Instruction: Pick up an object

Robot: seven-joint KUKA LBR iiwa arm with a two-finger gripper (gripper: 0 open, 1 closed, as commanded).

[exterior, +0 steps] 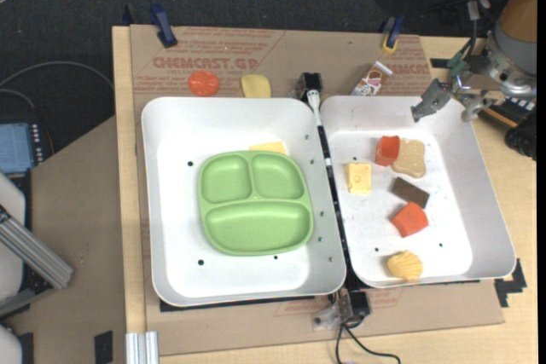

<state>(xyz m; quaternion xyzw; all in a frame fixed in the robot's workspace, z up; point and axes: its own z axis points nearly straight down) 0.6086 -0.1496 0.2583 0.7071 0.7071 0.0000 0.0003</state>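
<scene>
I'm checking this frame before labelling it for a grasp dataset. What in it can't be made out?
- Gripper: in the camera view, small and dark over the right bin's top rim; whether it is open or shut cannot be told.
- Arm: cut off by the right edge.
- Yellow piece in the left bin: mostly hidden behind the green divided plate.
- Small packet on the board above the bins: print too small to read.

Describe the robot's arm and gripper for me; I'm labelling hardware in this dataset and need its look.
At the camera view's upper right, the arm shows a tan-orange band over a pale grey ring. Below it sits a silvery metal wrist block with dark cables and a green wire running along it. The gripper ends in a dark grey, angular finger piece on a thin metal link.
</scene>
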